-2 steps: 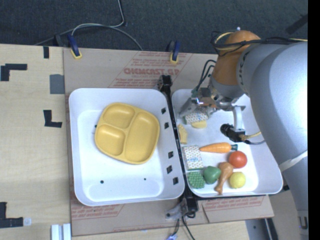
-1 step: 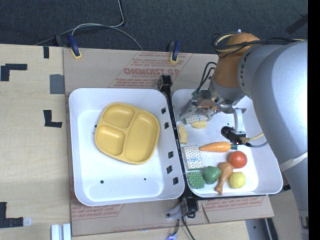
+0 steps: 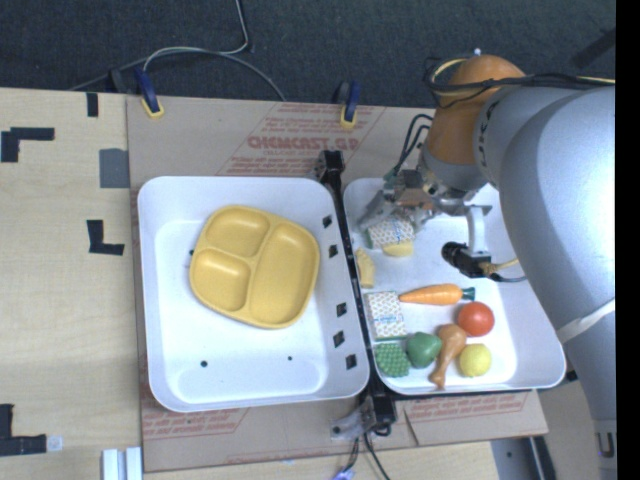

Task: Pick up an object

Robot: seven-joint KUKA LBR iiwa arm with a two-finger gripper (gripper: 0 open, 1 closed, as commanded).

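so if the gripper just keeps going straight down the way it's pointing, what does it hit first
Most likely the small patterned packet in the right bin, directly under the gripper, with a pale yellow piece beside it. Depth is hard to judge from this slanted view.

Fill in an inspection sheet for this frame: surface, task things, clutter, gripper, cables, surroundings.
Surface: cardboard-covered bench bearing two shallow white bins, left bin and right bin.
Task things: right bin holds a toy carrot, tomato, lemon, drumstick, green pepper, a patterned packet, a green piece and a wrapped item.
Clutter: yellow divided plate in the left bin.
Gripper: gripper low over the right bin's far end, above the wrapped item; whether it grips anything cannot be told.
Cables: white cable beyond the bench; black cables on the arm.
Surroundings: two clamps on the far edge; dark floor.
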